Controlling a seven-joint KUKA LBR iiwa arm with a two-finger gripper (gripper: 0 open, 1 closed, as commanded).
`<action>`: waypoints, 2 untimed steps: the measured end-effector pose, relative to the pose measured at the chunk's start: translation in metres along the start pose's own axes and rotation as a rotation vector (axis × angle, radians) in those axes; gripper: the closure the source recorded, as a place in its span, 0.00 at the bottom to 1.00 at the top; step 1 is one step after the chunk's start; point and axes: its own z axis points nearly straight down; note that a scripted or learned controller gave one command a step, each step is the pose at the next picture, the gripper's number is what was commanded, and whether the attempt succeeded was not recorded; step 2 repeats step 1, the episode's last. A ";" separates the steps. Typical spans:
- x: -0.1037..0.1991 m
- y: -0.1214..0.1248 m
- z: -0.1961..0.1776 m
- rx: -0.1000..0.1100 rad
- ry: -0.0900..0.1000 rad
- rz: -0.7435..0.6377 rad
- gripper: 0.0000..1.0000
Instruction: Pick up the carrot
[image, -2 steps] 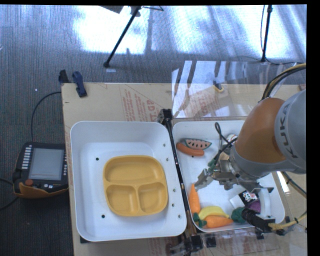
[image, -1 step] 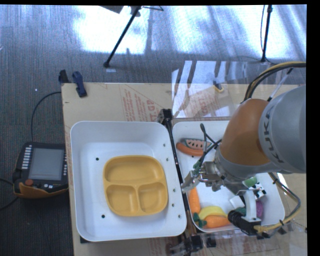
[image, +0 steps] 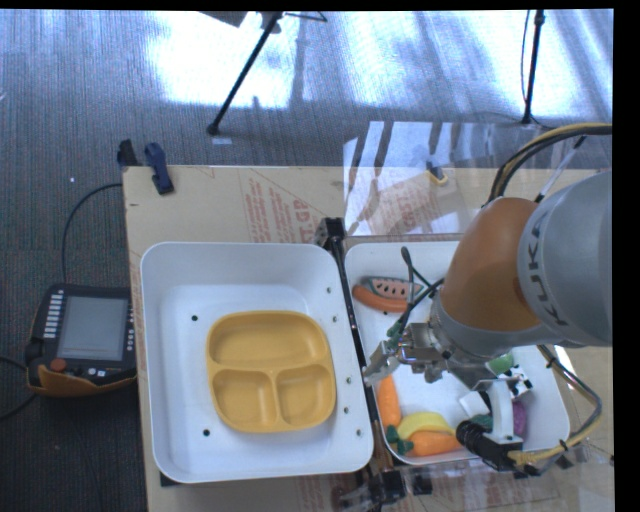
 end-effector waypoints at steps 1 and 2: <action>0.000 0.000 0.000 0.000 0.000 0.000 0.00; 0.000 0.000 0.000 0.000 0.000 0.000 0.00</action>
